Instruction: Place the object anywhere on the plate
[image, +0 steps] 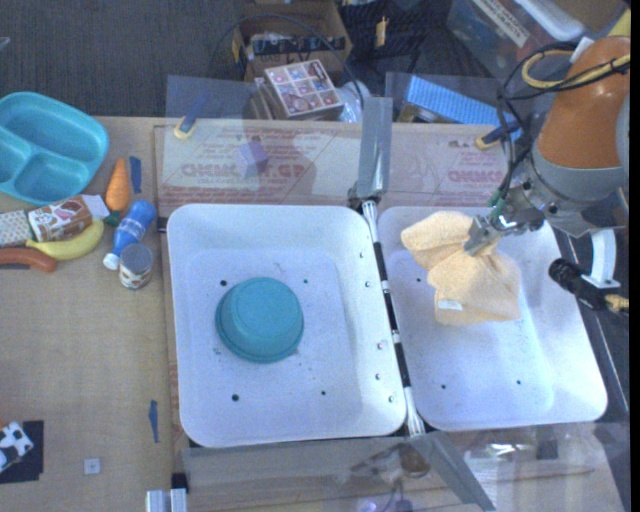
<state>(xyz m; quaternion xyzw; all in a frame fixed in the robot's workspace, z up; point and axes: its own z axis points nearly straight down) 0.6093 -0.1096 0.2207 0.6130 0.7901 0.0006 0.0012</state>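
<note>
The gripper (481, 236) pinches the yellow cloth (462, 268) at its upper right, in the right bin (560, 400). The teal plate (260, 319) sits in the left bin (330, 250), at nine o'clock from the cloth. No writing is legible

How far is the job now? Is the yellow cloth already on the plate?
Not yet. Nothing looks finished: the teal plate sits alone in the left bin, upside down it seems. In hand: the gripper is down at the yellow cloth in the right bin, apparently pinching its upper part. Left: lift the cloth, carry it across and release it on the plate.
</note>
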